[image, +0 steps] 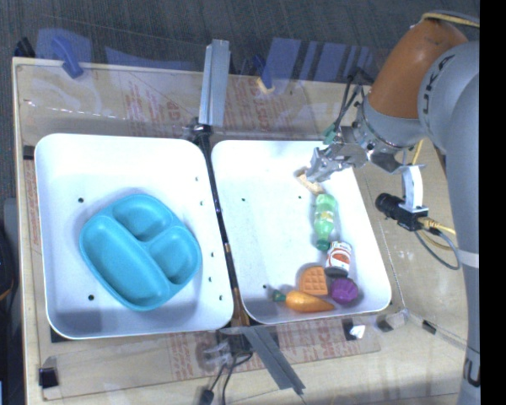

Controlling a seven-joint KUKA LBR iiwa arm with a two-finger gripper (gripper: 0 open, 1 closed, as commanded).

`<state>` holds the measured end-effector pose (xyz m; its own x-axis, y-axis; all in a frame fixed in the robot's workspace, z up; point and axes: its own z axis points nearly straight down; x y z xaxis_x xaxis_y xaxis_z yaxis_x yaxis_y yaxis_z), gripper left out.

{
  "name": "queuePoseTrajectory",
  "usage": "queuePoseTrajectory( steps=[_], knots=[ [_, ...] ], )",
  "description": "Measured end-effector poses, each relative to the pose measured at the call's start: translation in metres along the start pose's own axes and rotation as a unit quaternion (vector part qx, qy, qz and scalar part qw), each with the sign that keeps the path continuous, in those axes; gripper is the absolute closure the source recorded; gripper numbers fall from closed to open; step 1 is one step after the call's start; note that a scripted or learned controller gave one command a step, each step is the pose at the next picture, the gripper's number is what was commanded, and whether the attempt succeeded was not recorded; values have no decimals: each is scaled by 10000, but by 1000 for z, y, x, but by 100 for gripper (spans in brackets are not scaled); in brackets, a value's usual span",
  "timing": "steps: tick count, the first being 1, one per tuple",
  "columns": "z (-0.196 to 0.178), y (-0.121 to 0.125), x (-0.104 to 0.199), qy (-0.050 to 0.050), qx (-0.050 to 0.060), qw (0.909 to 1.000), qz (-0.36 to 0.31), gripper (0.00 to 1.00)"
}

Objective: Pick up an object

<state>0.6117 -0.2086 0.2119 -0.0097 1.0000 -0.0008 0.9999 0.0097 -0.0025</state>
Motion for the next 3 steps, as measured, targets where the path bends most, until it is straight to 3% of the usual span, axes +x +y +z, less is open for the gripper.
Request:
queuePoseTrajectory(
  steps=[1,3],
  knots=[
    [-6,46,-1,2,-10,10000,7,100],
    [-27,48,0,-15,-23,10000,-57,100]
  ],
)
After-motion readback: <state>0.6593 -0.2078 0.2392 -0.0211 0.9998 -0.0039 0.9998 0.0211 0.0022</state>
